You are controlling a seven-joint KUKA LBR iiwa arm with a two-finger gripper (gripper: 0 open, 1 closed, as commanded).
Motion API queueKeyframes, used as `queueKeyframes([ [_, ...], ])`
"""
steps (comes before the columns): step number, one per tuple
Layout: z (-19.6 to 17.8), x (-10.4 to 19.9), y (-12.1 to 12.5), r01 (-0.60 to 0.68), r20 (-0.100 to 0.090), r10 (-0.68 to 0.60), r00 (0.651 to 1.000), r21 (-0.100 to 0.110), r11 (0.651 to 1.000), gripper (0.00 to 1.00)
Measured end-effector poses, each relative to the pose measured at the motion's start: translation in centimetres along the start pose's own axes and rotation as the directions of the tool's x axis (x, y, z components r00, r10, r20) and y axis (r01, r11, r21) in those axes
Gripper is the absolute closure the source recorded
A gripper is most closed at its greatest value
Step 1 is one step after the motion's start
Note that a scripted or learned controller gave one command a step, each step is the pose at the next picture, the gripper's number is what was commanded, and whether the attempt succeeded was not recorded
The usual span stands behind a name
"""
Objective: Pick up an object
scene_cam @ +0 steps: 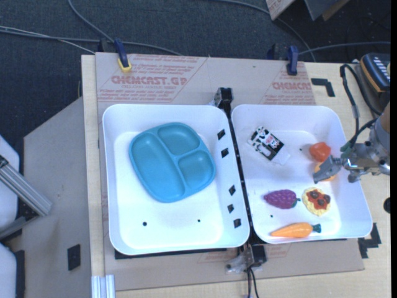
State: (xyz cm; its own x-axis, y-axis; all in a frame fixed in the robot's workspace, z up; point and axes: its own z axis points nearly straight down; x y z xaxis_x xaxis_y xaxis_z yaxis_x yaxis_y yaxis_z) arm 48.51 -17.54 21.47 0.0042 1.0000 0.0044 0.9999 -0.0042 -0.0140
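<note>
Table (155, 73): flat brown board, red printed lettering along the far strip, sitting over dark carpet (186, 17). Yellow clamp (123, 61) bites the far edge on the left, blue clamp (292, 61) on the right. Directly on it: left white bin (118, 228) and right white bin (353, 197), side by side, inner walls touching along the middle. Black tape marks (322, 87) near the right bin's corners, probably position markers. Small black fitting (223, 95) at the far end of the seam.
</note>
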Motion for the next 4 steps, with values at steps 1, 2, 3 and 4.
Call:
queueKeyframes([
  [1, -0.6, 0.1, 0.3, 0.004, 0.003, -0.004, 1.000, -0.013, 1.000, 0.00],
  [2, 5.3, -0.8, 0.0, 0.003, 0.001, -0.003, 1.000, -0.007, 1.000, 0.00],
  [3, 10.1, -1.7, -0.3, 0.003, 0.001, -0.003, 1.000, -0.008, 1.000, 0.00],
  [4, 13.1, -1.6, -0.2, 0.004, 0.003, -0.004, 1.000, -0.013, 1.000, 0.00],
])
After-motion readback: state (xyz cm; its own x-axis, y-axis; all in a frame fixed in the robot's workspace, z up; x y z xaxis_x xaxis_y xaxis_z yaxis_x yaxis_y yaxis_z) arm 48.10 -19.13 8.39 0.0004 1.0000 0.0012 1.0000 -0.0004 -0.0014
